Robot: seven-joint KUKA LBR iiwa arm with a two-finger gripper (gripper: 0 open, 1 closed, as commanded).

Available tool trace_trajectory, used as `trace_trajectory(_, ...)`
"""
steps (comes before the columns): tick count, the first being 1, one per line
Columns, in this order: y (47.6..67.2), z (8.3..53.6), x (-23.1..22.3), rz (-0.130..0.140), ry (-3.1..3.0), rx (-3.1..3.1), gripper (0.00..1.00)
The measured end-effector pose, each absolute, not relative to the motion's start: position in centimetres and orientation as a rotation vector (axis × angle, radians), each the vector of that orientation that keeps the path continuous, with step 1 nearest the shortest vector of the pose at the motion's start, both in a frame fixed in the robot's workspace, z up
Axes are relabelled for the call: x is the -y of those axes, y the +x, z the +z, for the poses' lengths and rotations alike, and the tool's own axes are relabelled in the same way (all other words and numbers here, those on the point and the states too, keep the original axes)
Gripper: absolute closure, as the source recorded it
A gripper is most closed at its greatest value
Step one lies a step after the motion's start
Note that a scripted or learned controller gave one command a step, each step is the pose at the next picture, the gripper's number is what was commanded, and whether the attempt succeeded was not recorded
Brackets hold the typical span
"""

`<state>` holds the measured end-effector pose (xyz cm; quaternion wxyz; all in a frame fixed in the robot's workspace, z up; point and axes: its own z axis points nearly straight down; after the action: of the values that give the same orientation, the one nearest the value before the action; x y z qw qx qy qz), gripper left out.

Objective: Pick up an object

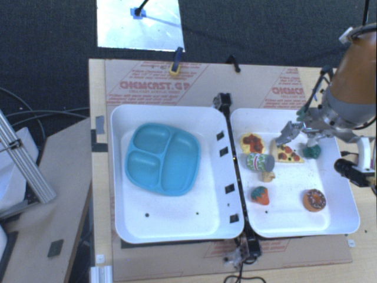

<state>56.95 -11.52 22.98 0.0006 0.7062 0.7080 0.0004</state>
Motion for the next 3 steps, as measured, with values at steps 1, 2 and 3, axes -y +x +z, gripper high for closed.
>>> trace_trajectory(1, 57.1, 11.3, 13.6, -0.008, 2.227, -2.225, 0.00)
trace_trajectory(2, 53.8, 8.5, 8.3, -0.001, 2.219, -2.233, 0.00)
trace_trajectory(3, 48.4, 8.4, 11.2, -0.003, 2.226, -2.219, 0.00)
